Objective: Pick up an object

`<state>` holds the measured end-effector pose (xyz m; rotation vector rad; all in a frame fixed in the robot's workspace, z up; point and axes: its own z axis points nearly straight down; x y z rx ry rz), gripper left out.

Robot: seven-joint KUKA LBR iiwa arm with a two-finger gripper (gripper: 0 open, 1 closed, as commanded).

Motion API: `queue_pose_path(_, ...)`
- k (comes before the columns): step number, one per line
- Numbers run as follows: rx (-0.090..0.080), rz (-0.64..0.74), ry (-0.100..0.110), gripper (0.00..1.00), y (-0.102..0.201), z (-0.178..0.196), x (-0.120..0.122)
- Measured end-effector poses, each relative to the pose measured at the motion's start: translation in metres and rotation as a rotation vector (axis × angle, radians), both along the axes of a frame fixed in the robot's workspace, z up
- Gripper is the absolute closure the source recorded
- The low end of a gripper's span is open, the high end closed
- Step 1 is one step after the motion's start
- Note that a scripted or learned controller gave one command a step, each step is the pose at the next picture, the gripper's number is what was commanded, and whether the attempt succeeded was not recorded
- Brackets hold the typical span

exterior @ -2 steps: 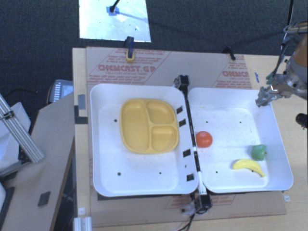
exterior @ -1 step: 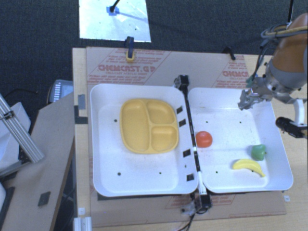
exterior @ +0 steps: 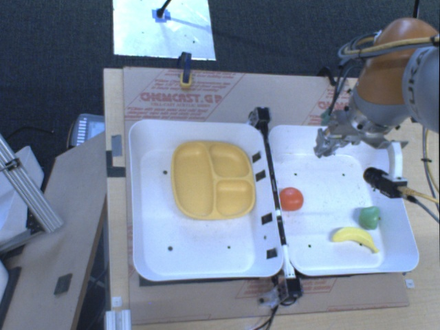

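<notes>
Three objects lie in your right bin [exterior: 405,256], and the tomato [exterior: 291,199] sits nearest, to the near left of the gripper [exterior: 326,146], whose opening I cannot tell.

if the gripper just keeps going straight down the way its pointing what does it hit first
Most likely the bare white floor of the right bin, near its back edge. The gripper points down there, well apart from the tomato, green object and banana. Its height above the bin is hard to judge from this slanted view.
</notes>
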<state>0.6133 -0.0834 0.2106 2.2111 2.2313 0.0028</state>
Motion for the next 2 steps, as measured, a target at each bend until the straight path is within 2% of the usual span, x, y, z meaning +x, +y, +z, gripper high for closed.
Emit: queue_pose_path(2,0.001,0.001,0.001,1.0,0.119,0.005,-0.022)
